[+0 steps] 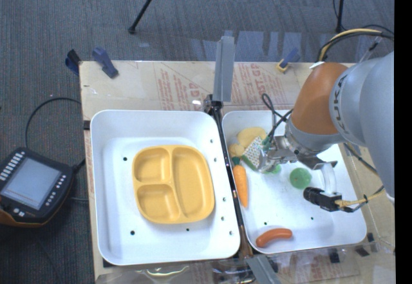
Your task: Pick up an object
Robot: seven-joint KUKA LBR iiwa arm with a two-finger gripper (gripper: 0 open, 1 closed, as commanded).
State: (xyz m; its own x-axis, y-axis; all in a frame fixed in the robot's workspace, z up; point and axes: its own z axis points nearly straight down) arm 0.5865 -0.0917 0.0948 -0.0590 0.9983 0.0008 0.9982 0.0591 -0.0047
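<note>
A grey robot arm with an orange band is seen reaching in from the right over a pale wooden table (161,86) on which two shallow white bins are set side by side. The tool (271,157) is lowered into the upper left part of the right white bin (347,228); whether it is apart or together cannot be told, and nothing can be seen held in it. Just beside the tool, to its left, a small white-and-green chequered object (253,152) is found, touching a rounded yellow toy fruit (247,137) near the bin's top left corner. A small green piece (276,169) lies just below the tool. An orange toy carrot (240,185) is laid lengthwise along the bin's left wall. A green ball (299,178) is placed near the middle, and a red-orange toy sausage (273,236) near the front edge. In the left white bin (103,147), a yellow plastic plate with three compartments (172,184) is centred.
</note>
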